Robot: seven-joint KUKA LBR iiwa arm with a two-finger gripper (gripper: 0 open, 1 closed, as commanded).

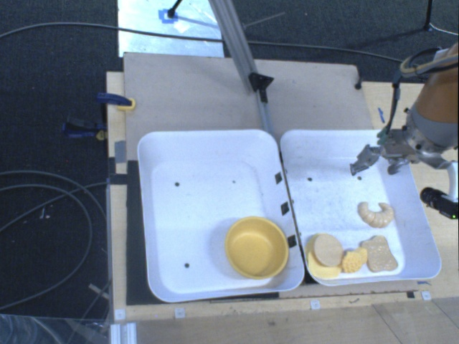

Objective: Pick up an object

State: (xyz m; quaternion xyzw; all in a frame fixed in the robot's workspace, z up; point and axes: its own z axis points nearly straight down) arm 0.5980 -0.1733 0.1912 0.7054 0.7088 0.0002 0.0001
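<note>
Objects for pick, left to right: bowl (257, 246) in left bin (161, 192), front right corner. Right bin (330, 149) front holds round slice (328, 249), corn piece (353, 260), toast (379, 255); croissant (376, 213) behind them. Gripper (379, 159) hangs over right bin rear, fingers spread, pinching nothing. I judge step as approach, no grasp yet. Next move: I shift forward over croissant, descend, close.

arm: enters from right, wrist low | gripper (379, 160): fingers spread apart, nothing between them
</note>
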